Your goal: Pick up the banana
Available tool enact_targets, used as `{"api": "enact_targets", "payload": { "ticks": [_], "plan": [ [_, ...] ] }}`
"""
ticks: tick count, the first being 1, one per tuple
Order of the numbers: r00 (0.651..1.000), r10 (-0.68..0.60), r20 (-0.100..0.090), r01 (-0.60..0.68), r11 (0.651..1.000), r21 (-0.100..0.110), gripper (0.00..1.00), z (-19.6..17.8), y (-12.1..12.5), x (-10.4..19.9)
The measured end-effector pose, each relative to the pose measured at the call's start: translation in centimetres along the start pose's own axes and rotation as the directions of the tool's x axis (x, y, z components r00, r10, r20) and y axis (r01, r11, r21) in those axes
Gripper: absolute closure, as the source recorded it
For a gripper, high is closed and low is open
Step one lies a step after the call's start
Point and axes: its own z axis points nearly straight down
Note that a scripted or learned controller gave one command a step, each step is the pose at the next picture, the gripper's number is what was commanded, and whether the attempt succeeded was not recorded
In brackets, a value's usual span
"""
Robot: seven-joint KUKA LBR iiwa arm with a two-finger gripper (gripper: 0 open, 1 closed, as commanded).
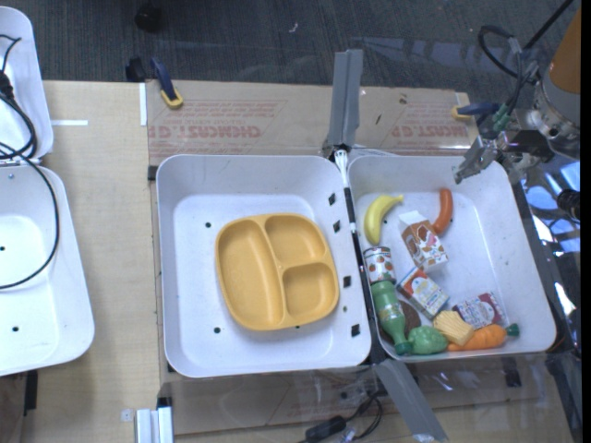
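Note:
A yellow banana (pixel 378 215) lies curved in the back left part of the right bin (pixel 517 247), close to the divider. My gripper (pixel 477 160) hangs at the bin's back right corner, over the rim, well to the right of the banana and apart from it. Nothing shows between its fingers.
A hot dog (pixel 444 209), small cartons (pixel 424 244), a can (pixel 378 265), a green bottle (pixel 390 314), corn (pixel 452 325) and a carrot (pixel 482 339) crowd the right bin. The left bin (pixel 185 247) holds a yellow divided plate (pixel 275 270). A grey post (pixel 345 100) stands behind the divider.

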Motion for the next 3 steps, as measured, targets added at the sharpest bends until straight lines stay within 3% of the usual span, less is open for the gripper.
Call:
{"api": "enact_targets", "payload": {
  "ticks": [1, 2, 3],
  "plan": [
    [0.998, 0.066, 0.001, -0.066, 0.998, 0.001, 0.00, 6.7, 3.0, 5.2],
    [1.000, -0.024, 0.001, 0.024, 1.000, -0.005, 0.00, 19.6, 6.4, 4.7],
    [0.963, -0.268, 0.003, 0.268, 0.963, -0.004, 0.00, 9.7, 6.4, 10.3]
  ]
}}
